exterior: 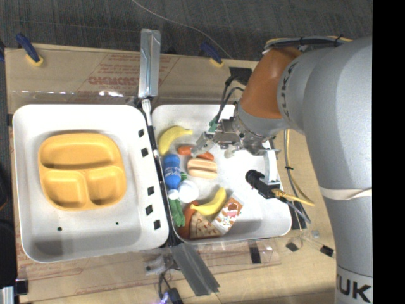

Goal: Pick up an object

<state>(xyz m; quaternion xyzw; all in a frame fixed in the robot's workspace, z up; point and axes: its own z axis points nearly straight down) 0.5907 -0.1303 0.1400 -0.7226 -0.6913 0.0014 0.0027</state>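
The arm comes in over the right bin [278, 223], and the pincer [218, 139] sits low in the middle of that bin's far half. Can't tell from this angle if it's spread or pressed together, the metal bits just blur into the clutter. Nothing visibly pinched in it.

Right bin is a shallow white plastic tub with rounded corners, and it's packed with toy food. Just in front of the pincer, nearly touching, there's a hot dog [202, 167], a pale bun with a reddish sausage. Off to the pincer's far-left side is a curved yellow banana [171, 135], smooth and glossy. Nearer the camera from the pincer is a blue bottle [171, 170] with a white cap, lying along the bin's left wall. Further toward the camera a second banana [214, 203] lies next to a flat printed packet [229, 213], and a pizza slice [197, 225] sits at the near wall.

Left bin [25, 170], well away from the pincer, holds one yellow tray [82, 168], moulded plastic with three rounded compartments.
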